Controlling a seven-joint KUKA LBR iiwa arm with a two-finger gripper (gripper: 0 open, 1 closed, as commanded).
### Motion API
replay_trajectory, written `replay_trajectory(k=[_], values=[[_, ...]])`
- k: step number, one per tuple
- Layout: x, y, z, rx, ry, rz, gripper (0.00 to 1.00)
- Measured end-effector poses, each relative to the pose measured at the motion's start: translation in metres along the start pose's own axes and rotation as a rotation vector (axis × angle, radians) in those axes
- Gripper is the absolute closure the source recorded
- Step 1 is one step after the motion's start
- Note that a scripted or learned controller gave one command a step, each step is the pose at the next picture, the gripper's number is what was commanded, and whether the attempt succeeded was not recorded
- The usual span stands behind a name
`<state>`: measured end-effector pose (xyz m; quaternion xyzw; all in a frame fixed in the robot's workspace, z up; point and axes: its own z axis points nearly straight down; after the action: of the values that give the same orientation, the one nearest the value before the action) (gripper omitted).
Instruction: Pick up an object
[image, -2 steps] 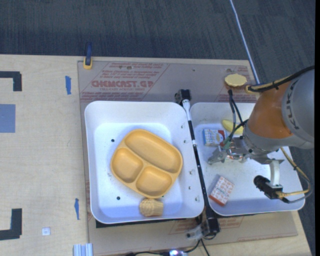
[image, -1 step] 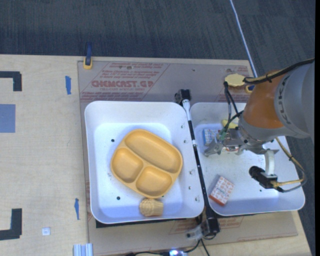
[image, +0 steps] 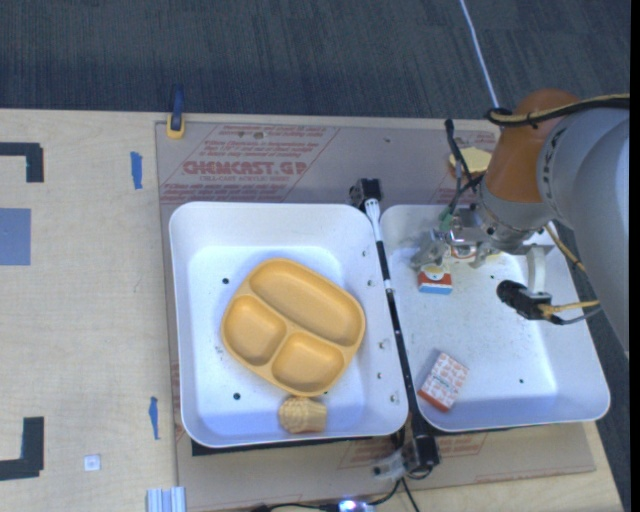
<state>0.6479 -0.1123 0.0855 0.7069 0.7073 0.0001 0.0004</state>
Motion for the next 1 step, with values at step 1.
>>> replay_trajectory(k=[1], values=[[0.0005, 0.0009, -0.0107, -0.002, -0.001, -0.002, 1.0]])
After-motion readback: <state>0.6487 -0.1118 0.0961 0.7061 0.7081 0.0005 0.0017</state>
